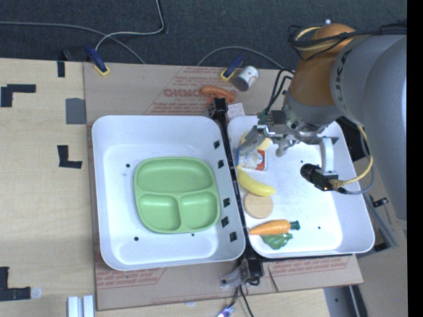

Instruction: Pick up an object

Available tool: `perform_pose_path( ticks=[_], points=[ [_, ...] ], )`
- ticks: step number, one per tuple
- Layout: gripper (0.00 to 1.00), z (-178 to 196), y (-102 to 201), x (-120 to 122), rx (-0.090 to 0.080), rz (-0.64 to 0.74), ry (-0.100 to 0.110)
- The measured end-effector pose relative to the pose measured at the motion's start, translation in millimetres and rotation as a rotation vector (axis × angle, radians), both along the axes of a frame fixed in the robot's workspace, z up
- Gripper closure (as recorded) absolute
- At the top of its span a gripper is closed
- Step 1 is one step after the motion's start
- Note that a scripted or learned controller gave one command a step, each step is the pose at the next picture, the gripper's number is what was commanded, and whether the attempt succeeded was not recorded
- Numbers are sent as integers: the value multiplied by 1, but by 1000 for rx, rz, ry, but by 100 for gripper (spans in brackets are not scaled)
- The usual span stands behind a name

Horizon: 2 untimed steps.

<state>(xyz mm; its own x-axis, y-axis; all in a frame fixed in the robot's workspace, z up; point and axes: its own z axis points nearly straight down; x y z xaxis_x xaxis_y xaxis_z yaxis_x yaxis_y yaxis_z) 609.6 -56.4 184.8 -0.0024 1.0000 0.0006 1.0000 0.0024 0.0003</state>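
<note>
**Claw low over the right bin's far corner**

The claw (pixel 268 137) hangs at the far left corner of the right bin (pixel 350 233), reaching in from the right on the grey arm (pixel 377 78) with its orange band (pixel 317 78); whether it is wide or narrow I cannot tell, since the wrist body hides the tips, and nothing can be seen clamped in it; just under and beside it lies a small packet (pixel 254 158) with a red and white face, partly covered by the claw's hardware; a black cable fitting (pixel 317 176) with a yellow lead hangs from the wrist over the bin's middle.

Nearer the camera, along the bin's left wall, a yellow banana (pixel 256 183) lies just below the packet; a tan round disc (pixel 258 207) sits touching or just beside the banana; below that a toy carrot (pixel 271 228) lies across the floor, with a green leafy piece (pixel 276 240) at its near side.

The left bin (pixel 109 177) holds a green divided plate (pixel 177 195), lying flat near its middle; a black divider (pixel 228 177) runs between the bins.

Beyond the bins, on the tabletop (pixel 33 177), an orange sausage-shaped thing (pixel 218 92) and a small grey cylinder (pixel 246 78) rest on the cardboard sheet (pixel 132 88).
</note>
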Motion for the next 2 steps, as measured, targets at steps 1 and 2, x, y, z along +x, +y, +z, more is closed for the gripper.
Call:
perform_pose_path(
  ticks=[1, 2],
  points=[
    [0, -67, -42, 2, -2, -3, 4],
    [0, -96, -38, 21, 0, 0, -4]
  ],
)
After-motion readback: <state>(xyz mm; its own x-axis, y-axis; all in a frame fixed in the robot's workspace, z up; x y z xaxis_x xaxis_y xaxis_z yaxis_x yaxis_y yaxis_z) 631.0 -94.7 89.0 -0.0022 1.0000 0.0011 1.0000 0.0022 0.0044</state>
